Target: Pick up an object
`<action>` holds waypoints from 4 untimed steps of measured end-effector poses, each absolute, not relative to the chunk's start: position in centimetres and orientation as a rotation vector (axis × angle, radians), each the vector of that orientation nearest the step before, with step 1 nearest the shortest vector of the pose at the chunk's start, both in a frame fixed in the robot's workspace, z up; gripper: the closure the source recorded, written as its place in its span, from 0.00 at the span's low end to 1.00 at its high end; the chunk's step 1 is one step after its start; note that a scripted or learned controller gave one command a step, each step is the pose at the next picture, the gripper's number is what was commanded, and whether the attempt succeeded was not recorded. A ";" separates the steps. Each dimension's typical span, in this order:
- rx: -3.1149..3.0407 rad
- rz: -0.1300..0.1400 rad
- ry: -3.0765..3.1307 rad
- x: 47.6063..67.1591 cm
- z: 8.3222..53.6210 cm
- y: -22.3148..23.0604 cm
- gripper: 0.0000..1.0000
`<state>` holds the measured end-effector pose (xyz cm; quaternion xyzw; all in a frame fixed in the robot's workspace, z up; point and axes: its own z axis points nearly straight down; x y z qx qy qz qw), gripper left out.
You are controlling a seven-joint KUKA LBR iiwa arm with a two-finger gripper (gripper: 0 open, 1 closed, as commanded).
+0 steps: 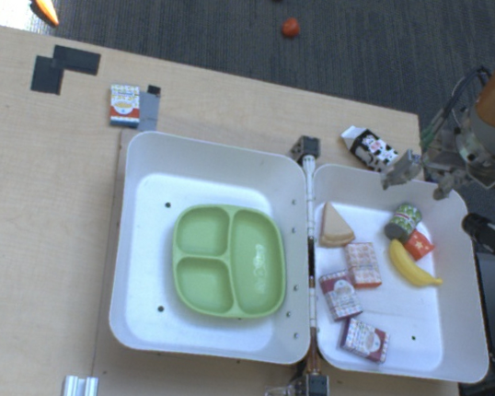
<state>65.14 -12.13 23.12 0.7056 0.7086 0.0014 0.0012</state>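
nothing picked yet, by the look of it. the gripper (425, 177) is hovering over the far rim of the right bin (445, 359), its fingers (399, 173) spread wide with nothing between them. candidate objects are all lying loose in that bin: a dark can (403, 221), a banana (413, 267), a sandwich wedge (336, 226) and three small red cartons (355, 293) (labels too small to read). the left bin (118, 312) is holding a green divided plate (228, 261). the whole grasp is left to do. the arm's upper part is running out of frame at the right.
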 end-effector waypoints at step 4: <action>2.215 0.005 2.225 48.8 18.5 -3.0 1.00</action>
